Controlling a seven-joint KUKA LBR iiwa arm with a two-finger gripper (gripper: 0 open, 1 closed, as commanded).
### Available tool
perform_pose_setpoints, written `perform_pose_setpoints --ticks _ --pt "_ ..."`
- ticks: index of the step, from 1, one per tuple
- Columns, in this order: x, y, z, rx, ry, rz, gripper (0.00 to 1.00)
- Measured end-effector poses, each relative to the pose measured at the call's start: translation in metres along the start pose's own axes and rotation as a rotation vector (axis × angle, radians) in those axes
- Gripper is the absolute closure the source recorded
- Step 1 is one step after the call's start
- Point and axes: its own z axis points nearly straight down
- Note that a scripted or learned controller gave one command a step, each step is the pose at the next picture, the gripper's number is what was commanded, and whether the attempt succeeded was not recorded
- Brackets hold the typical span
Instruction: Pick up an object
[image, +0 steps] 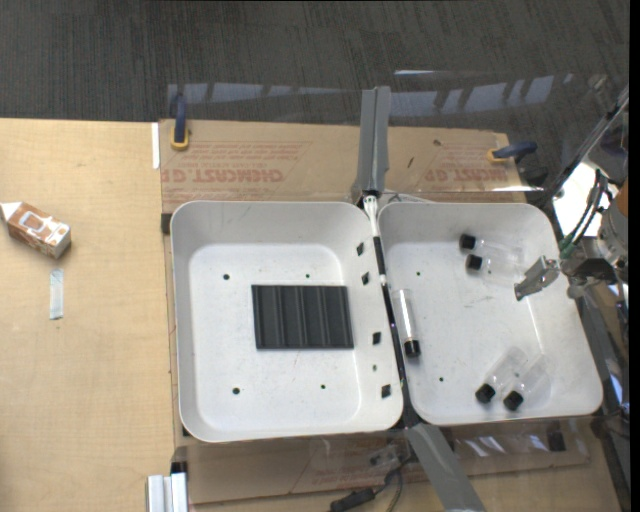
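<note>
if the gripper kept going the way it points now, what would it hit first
The gripper points left and slightly down over the right bin. Its line looks free until the clear tube with a black cap by the divider, though height is unclear.

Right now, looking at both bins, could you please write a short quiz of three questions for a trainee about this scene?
1. True or false: the dark ribbed block lies in the left bin.
2. Which bin holds the clear vials with black caps? A) left bin B) right bin C) both
3. Fill in: the gripper hovers over the right bin near its ____ wall.

Key:
1. True.
2. B. One pair lies toward the back, one pair toward the front, and a single vial beside the left wall.
3. Right.
</note>
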Motion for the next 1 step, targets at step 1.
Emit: perform_pose_setpoints --ticks 1 --pt "-0.0155 0.0398 -0.0629 -0.004 -0.003 -0.178 0.0"
